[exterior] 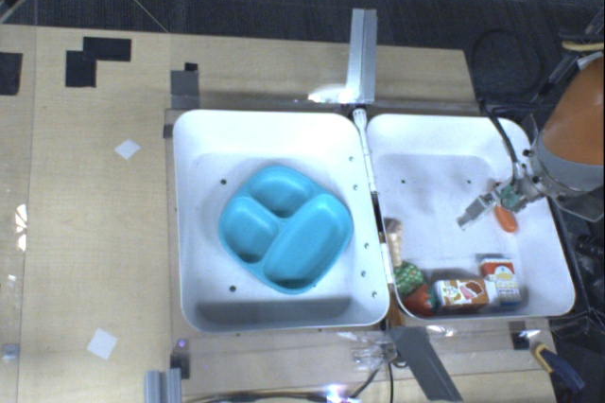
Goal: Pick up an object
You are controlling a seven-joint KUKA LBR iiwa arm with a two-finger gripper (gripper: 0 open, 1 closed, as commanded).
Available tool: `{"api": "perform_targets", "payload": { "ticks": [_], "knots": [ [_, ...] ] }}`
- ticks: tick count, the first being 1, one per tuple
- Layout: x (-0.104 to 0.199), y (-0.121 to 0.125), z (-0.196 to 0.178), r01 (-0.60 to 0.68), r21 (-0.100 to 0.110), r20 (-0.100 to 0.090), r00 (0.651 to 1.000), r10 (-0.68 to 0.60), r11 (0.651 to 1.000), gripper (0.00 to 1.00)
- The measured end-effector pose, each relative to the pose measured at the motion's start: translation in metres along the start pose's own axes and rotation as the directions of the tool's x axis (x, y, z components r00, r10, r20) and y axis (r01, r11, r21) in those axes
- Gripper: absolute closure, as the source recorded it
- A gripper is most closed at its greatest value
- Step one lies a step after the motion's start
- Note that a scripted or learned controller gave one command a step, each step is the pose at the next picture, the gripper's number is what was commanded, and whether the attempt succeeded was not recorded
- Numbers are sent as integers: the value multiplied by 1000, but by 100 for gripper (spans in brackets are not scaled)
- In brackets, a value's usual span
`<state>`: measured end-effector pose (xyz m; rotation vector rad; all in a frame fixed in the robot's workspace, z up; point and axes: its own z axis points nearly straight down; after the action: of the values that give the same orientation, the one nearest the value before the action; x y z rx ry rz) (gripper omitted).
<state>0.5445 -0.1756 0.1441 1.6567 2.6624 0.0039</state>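
The arm reaches in from three o'clock, its hand (484,205) low over the right bin (425,155), fingers spread with nothing between them. This looks like the approach step. A small orange piece (509,220) lies just beside the hand at about four o'clock, close to the bin's right wall. A lift would call for centring over it and pinching. More items crowd the six o'clock wall: a green piece (408,277), a packet (460,293), a small carton (501,276). The bin's twelve o'clock half offers open floor. The left bin (198,155) holds a blue tray (286,228).
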Motion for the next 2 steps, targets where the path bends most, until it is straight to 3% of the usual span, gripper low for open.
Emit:
{"api": "perform_targets", "payload": {
  "ticks": [1,2],
  "knots": [
    [-34,1,14,-105,0,1,994,105,994,0],
    [-44,13,46,-133,-16,15,991,133,991,0]
  ]
}}
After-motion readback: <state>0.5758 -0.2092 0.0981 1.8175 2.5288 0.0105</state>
